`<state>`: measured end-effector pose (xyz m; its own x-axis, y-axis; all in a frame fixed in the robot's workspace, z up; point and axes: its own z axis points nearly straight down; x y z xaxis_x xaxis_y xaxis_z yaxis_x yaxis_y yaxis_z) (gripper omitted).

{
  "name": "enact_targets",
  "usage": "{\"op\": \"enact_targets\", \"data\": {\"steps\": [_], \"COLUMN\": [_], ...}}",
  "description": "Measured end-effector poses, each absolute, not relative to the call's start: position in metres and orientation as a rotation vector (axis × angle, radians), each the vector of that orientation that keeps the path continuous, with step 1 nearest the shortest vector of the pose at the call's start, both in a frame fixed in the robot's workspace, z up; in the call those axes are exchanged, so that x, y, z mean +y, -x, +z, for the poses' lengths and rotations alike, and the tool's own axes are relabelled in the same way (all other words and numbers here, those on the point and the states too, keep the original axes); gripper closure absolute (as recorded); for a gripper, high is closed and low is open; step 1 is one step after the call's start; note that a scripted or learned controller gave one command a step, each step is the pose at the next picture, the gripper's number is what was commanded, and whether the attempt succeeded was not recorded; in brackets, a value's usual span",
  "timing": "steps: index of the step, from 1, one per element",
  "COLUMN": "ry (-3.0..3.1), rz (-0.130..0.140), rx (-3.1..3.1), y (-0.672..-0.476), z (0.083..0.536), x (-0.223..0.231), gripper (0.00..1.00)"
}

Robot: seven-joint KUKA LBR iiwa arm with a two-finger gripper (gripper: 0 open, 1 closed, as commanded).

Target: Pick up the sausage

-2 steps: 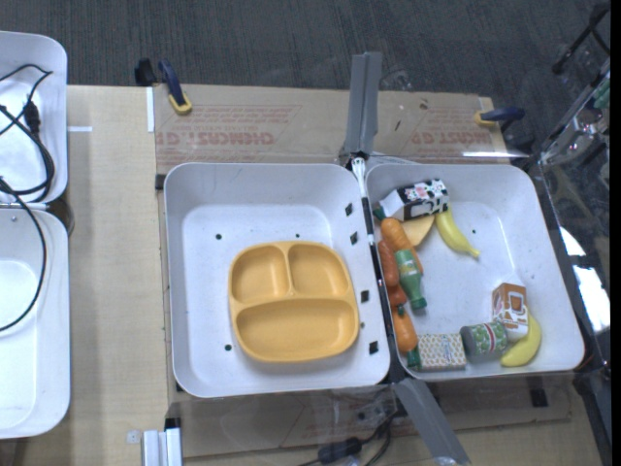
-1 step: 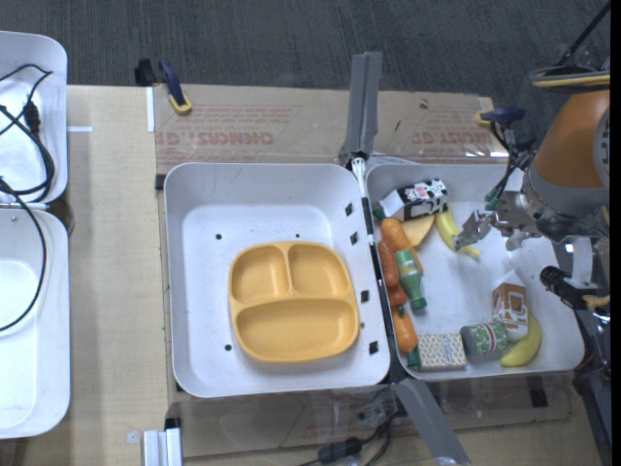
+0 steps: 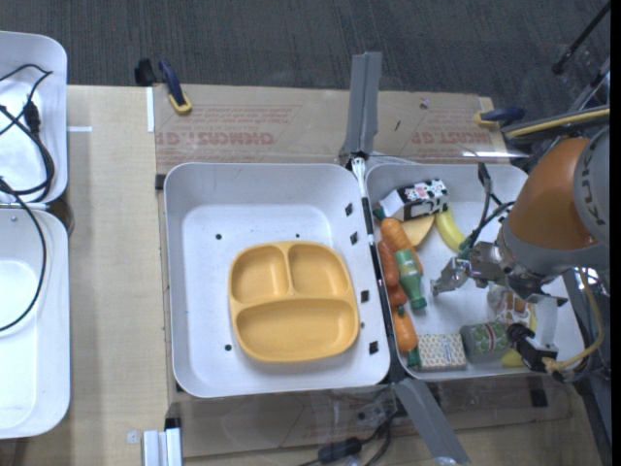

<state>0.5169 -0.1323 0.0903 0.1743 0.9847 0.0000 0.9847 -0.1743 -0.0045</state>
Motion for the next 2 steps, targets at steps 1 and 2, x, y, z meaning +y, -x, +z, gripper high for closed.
{"op": "enact_targets", "data": {"steps": [1,2], "ry": [2.409,2.717], "rz": [0.003,0.007], "rx": [-2.015,-1.570], "y": [-0.598,-0.519], "z": [0.091,0.090], "x": [-0.095,-0.094], "gripper": [0.00,0.00]}}
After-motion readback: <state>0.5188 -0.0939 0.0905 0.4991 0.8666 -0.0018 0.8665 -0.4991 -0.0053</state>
